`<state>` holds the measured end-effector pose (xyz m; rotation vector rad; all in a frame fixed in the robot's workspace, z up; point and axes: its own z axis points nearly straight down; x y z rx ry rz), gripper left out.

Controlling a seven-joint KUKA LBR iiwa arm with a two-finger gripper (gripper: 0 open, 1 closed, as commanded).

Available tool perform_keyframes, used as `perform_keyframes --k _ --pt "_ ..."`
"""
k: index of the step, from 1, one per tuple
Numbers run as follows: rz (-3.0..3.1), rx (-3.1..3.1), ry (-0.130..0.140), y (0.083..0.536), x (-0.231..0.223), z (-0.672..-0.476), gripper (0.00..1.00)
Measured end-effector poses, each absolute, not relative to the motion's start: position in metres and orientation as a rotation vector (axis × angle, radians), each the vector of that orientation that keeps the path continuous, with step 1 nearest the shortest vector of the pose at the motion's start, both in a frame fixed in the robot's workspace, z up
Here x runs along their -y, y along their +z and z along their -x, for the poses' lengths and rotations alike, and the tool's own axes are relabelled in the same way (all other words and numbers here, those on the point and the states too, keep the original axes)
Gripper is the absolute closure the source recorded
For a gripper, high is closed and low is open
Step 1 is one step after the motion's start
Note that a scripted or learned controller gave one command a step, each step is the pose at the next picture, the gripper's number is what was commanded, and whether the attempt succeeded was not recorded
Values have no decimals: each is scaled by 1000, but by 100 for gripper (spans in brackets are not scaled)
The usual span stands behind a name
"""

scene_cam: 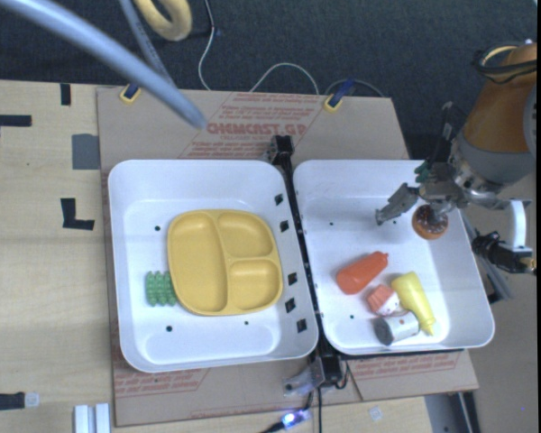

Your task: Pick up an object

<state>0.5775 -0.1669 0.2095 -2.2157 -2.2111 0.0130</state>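
right bin (343, 183) upper floor bare, orange bottle (362, 271), yellow bottle (416, 301) crowding lower corner

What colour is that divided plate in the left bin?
Yellow. The plate shows plainly in the camera view, lying flat in the left bin.

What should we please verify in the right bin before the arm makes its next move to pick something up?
1. Gripper is over the right bin: ok, near its upper right corner.
2. Fingers carry nothing: ok, they look spread with bare bin floor between them.
3. Targets available in that bin: ok, an orange bottle, a yellow bottle, a grey cylinder and a small orange-white piece.
4. Targets well separated: not ok, those four lie clustered, some touching.
5. Gripper above a target: not ok, the cluster lies lower in the bin.
6. Small brown round item beside the wrist is clear of the arm: cannot tell.
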Motion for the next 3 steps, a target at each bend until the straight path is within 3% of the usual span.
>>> perform_keyframes --k 1,3 --pt "2219 2222 2 216 167 -580 0" --pt "2217 2218 7 103 163 -572 0"
